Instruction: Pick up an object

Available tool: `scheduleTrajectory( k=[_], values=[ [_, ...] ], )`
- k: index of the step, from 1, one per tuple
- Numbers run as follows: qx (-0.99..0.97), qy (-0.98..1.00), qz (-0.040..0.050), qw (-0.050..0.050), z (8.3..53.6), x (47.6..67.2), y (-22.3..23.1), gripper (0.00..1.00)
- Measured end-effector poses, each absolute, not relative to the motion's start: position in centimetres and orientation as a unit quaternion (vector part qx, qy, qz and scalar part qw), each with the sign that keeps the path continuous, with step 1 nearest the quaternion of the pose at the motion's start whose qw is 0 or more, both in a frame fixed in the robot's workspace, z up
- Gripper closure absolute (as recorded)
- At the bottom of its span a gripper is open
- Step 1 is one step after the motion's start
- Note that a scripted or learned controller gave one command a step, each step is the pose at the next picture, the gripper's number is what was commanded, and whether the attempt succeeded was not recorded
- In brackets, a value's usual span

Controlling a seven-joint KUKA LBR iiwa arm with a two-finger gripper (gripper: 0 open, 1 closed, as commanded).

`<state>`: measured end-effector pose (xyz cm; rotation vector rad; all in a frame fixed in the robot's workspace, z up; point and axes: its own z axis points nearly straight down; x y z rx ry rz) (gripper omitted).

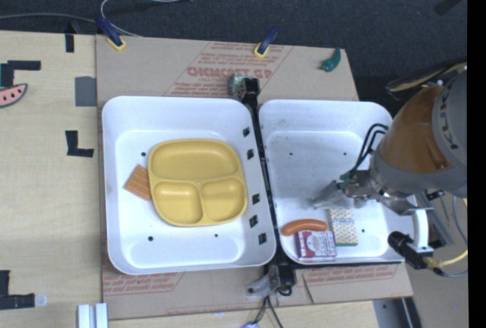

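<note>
Lower right, right bin (319,112): red packet (314,244), sausage (304,226), pale box (343,228) clustered at front wall. Jaws (328,197) just above, state cannot tell, touching nothing visibly. Left bin (129,110): yellow tray (198,181) over brown card (139,182).

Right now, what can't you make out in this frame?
- Pincer fingers: too small and blurred in the camera view to read as open or shut.
- Flat brown cracker-like piece: partly hidden under the yellow three-compartment plastic plate.
- Small red-and-white packet: print too small to read.
</note>
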<state>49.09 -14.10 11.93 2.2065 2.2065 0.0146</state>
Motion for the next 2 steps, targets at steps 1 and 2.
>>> scheduleTrajectory(
  k=[1,2],
  values=[
    [0.707,0.707,0.0049,0.010,12.84,49.12,-14.04,1.00],
    [0.707,0.708,0.0052,0.009,13.76,49.16,-13.97,1.00]
  ],
)
